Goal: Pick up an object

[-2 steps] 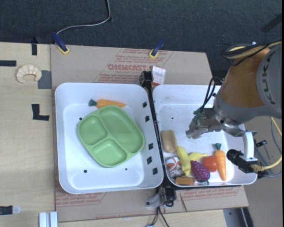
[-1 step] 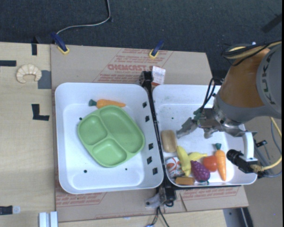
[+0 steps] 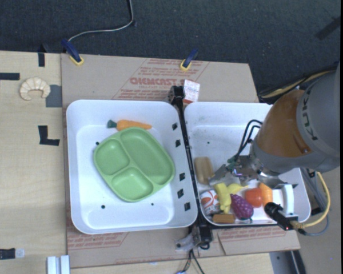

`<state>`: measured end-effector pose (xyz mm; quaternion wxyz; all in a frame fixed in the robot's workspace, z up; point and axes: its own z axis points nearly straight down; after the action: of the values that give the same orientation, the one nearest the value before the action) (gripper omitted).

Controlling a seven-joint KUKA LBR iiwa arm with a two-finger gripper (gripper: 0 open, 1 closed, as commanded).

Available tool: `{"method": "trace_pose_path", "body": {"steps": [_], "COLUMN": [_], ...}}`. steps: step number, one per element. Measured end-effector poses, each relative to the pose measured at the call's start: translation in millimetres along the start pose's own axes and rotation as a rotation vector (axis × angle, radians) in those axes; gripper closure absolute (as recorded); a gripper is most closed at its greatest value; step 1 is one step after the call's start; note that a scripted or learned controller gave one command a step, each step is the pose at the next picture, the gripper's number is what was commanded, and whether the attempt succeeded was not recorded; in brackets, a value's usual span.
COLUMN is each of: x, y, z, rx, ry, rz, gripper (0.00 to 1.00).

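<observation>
Camera view: our gripper (image 3: 231, 173) hovers in the right bin (image 3: 217, 127), just above the toy pile (image 3: 237, 201); the yellow piece (image 3: 227, 192) lies nearest below, though finger state we cannot tell.

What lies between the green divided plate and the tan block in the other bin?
In the camera view, the black divider where the bins meet lies between the green plate and the tan block.

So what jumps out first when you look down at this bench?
The bright green divided plate fills the left bin, with a toy carrot just above it. The grey and orange robot arm hangs over the right bin, above a heap of colourful toy food.
</observation>
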<state>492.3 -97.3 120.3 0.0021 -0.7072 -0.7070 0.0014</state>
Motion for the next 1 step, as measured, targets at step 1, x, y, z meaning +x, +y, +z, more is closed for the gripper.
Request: {"method": "trace_pose_path", "body": {"steps": [1], "x": [-3.0], "y": [-4.0], "z": [30.8], "rx": [-0.022], "ry": [-0.009], "rz": [0.002], "gripper": [0.00]}}
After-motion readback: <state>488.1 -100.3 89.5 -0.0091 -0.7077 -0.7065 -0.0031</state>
